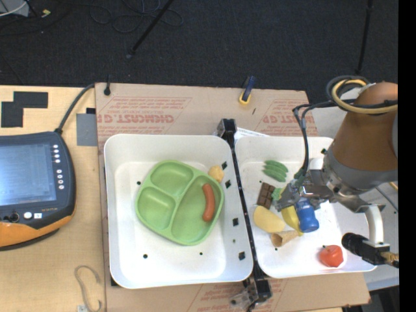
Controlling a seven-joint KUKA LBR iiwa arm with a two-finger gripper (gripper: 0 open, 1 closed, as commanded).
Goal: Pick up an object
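The right bin (354, 268) holds several small toys. A green pod-shaped piece (275, 169) lies near its back, a brown chocolate bar (265, 193) below it, a yellow lemon-like piece (268, 220), a tan cone (284, 238), a blue bottle-like object (307, 216) and a red tomato-like toy (331, 255) at the front right. My gripper (292, 199) reaches down from the right into the middle of this bin, right over the blue object and a yellow piece (290, 217) beside it. The gripper's body hides the contact.
The left bin (123, 259) bears a green divided plate (162, 203) with a red sausage (208, 202) in it; a small yellow toy (216, 173) lies by the plate's back right edge. A tablet pendant (29, 177) sits far left. Black clips (227, 130) join the bins.
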